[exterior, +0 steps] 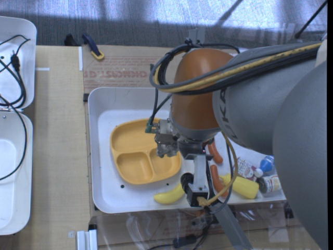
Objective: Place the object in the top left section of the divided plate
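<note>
the yellow divided plate [132,150] lay in the left half of the right-hand white bin [96,155], a little left of the frame's centre. its larger compartment faced the upper left of the frame and two smaller ones sat along its lower edge. the gripper [166,144] hung over the plate's right side, hiding that part of it, beneath the orange band of the arm [270,103], which reached in from the right. whether the gripper was spread, pressed together or pinching anything could not be told, and no object could be seen in its grasp.

a yellow banana [169,195] lay on the bin floor just below the plate's lower right edge, apart from it. two orange-red sausages [215,152] lay right of the gripper, one below the other. a stubby yellow cylinder [244,187] rested near the bin's lower right, and beside it were small bottles [266,165], one with a blue cap.

the left bin [15,202] at the frame's left edge held black cables [15,87]. a blue and yellow clamp [92,46] lay on the bench above the right bin.
</note>
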`<state>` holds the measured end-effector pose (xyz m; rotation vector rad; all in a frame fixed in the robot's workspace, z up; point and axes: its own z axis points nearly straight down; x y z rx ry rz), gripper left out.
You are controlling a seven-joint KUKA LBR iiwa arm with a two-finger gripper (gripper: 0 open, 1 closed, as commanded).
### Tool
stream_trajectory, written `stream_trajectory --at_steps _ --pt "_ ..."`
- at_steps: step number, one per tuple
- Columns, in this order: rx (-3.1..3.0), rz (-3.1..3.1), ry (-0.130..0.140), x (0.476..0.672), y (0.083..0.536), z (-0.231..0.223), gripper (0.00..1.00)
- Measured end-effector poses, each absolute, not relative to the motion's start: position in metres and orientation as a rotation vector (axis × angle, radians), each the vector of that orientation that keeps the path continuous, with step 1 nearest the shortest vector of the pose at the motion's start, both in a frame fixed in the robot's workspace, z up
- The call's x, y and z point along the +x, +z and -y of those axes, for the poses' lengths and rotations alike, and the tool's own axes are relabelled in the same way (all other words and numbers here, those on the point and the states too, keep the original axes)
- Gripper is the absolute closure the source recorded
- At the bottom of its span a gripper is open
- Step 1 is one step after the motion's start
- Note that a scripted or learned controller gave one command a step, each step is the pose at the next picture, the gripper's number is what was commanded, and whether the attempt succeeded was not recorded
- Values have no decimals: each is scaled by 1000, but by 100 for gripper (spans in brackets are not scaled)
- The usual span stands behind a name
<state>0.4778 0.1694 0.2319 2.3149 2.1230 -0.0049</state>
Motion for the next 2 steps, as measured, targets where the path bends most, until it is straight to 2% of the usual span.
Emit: stream_trajectory --at_steps 1,2 --pt "2242 -2201 -7 491 238 -152 100" --pt "2242 -2201 -7 491 237 -152 0"
